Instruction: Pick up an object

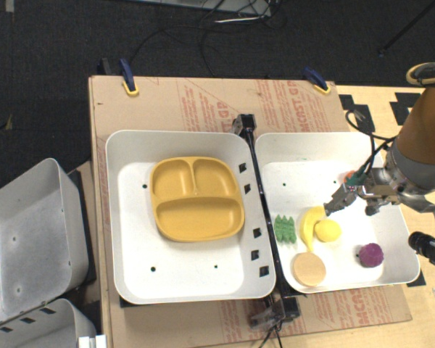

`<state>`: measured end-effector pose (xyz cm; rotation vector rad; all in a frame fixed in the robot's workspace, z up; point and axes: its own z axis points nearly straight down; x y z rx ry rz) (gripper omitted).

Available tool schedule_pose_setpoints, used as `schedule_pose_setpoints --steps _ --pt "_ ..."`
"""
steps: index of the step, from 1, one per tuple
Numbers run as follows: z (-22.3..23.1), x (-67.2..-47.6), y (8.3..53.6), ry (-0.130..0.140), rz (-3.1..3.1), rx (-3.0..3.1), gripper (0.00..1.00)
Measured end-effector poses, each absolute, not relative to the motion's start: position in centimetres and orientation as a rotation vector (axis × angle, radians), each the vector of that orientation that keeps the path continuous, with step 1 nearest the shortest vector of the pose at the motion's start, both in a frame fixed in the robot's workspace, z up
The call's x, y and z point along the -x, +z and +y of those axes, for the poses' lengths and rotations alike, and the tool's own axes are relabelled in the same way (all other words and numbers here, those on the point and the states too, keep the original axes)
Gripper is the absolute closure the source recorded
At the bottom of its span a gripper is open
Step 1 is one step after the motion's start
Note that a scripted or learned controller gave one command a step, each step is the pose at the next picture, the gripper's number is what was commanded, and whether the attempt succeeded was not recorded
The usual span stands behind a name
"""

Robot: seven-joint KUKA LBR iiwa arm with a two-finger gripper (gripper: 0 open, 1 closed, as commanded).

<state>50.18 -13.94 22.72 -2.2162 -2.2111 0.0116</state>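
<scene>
The gripper (342,203) is hanging low over the right bin (304,154), just above the yellow ball (328,230). Its jaws are looking a little open and are holding nothing. The ball is lying beside a green toy (285,228), a tan disc (309,269) and a purple ball (370,254). A yellow tray (197,198) is sitting in the left bin (130,267).

The brown board (203,96) under the bins carries red print, upside down and partly covered; a fragment looks like "PACKTO", but none of it reads with certainty.
</scene>
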Motion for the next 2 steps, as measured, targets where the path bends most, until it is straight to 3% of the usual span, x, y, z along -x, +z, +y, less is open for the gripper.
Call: schedule_pose_setpoints --steps 1,2 --pt "-13.9 -50.4 23.3 0.001 -2.222 2.220 0.00" --pt "-14.7 -50.3 18.6 0.004 -2.216 2.222 0.00"
